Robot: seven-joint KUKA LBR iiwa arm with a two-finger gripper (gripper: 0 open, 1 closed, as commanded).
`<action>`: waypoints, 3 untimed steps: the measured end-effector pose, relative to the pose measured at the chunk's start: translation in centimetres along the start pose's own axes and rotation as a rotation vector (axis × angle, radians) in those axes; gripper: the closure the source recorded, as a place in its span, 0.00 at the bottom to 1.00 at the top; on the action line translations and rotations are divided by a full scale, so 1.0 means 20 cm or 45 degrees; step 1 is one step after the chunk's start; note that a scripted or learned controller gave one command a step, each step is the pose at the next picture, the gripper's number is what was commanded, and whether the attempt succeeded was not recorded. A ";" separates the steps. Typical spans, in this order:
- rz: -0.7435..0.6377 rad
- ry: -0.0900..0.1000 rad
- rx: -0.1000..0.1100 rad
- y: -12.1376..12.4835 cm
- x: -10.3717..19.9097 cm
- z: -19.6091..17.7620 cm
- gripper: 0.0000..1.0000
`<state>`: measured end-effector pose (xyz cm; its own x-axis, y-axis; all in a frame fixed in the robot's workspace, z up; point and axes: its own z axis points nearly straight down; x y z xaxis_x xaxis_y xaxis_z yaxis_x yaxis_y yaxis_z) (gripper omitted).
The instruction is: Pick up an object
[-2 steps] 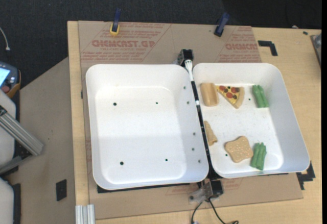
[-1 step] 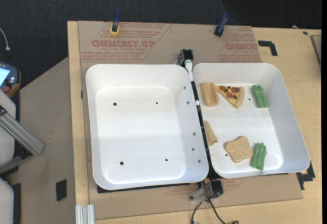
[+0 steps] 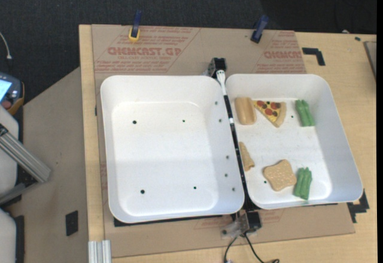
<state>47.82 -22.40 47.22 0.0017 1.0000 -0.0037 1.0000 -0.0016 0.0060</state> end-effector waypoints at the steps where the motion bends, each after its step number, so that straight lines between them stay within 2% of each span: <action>1: -0.006 -0.002 -0.006 0.12 0.14 -0.34 0.00; 2: 0.002 0.006 0.014 0.00 -0.01 -0.07 0.00; 3: -0.004 -0.002 -0.004 0.08 0.00 -0.33 0.00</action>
<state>49.38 -22.41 53.84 -0.0015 1.0000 -0.0050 1.0000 0.0015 0.0091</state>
